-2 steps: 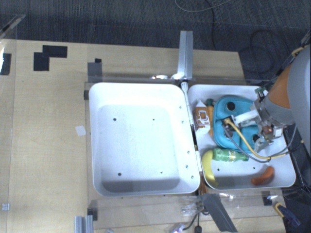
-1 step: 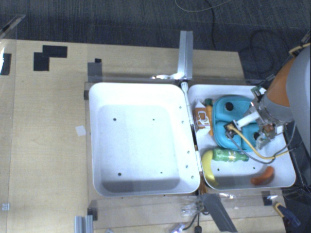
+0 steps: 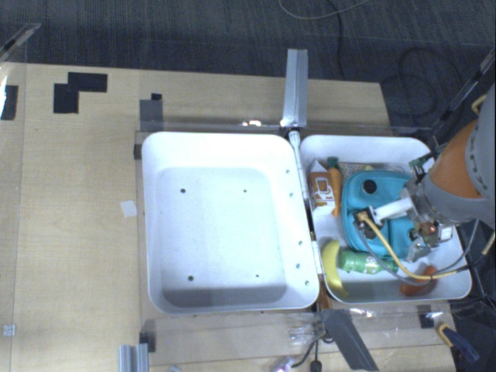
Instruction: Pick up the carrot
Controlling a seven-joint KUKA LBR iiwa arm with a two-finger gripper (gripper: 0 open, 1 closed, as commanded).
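- Carrot (image 3: 334,183) lies in the right bin (image 3: 465,281), in its upper left part, beside a small orange box (image 3: 321,192).
- Gripper (image 3: 422,235) hangs at the right of the frame, over the teal toy (image 3: 376,208).
- Open or closed, I cannot tell.

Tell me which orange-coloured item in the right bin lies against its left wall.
The carrot, upright along the left wall beside the small carton; the other reddish-orange piece lies at the bin's front-right corner.
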